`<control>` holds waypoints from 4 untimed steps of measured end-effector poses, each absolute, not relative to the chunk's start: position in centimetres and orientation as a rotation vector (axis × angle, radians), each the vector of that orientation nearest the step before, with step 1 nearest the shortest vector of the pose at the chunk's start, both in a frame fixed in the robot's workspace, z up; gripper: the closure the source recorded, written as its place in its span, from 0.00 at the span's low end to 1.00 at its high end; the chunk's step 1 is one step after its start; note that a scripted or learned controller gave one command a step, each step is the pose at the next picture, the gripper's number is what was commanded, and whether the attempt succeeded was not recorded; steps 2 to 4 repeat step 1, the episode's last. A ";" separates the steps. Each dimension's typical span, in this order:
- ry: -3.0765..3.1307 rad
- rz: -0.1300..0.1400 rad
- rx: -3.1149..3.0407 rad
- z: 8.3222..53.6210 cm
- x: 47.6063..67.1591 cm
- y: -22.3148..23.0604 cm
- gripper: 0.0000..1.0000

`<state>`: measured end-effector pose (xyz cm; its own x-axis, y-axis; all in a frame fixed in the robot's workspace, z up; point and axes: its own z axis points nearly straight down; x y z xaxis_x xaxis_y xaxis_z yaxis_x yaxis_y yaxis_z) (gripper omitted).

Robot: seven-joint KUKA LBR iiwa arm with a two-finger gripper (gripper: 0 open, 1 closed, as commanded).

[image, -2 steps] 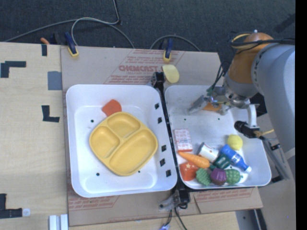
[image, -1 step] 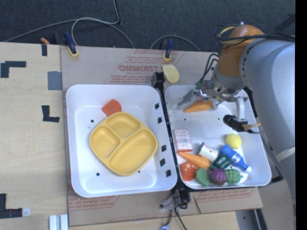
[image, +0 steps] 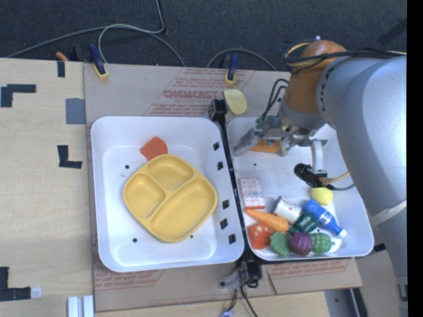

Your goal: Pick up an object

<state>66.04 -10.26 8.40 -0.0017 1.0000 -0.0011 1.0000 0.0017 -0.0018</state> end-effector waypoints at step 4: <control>-2.224 0.007 -2.219 9.4 66.0 -10.4 1.00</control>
